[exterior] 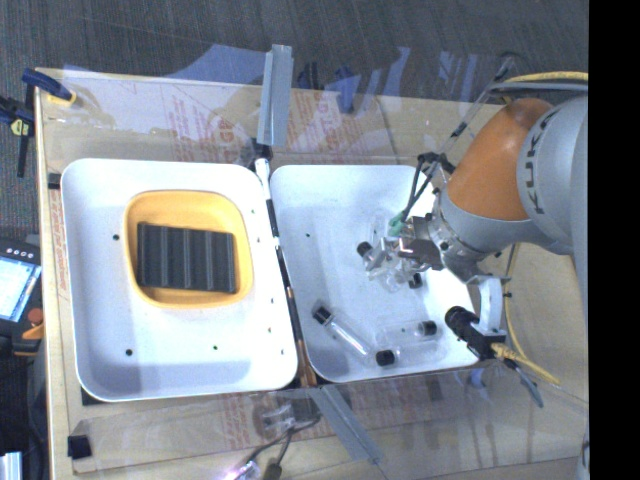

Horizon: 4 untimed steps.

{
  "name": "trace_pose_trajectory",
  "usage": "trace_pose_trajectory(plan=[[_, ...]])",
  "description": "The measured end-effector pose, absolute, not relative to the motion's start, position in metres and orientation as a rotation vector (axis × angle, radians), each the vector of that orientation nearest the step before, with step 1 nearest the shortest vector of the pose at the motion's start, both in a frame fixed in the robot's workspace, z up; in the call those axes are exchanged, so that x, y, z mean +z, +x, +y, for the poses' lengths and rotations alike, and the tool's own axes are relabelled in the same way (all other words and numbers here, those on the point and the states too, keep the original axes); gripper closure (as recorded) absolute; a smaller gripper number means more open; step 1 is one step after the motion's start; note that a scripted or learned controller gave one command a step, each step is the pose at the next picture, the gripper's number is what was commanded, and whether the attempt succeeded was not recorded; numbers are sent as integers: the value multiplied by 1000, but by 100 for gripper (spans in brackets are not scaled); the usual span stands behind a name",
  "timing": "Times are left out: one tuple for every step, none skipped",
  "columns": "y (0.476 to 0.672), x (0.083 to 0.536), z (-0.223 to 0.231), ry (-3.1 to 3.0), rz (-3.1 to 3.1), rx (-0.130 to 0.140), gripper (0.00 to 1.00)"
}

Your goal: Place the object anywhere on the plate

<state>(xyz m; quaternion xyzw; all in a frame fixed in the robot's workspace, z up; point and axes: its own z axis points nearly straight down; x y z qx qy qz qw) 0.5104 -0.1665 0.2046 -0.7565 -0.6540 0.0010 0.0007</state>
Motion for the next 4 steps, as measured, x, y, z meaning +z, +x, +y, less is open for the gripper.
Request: trace_pose_trajectory(plan=[[554,210,-133,-2062,-2370,0,100],[609,224,-75,-1938,-2470,1,100],[657,226,8,-1749,-2608,0,100],[657,226,8,-1750,-2608,0,0]])
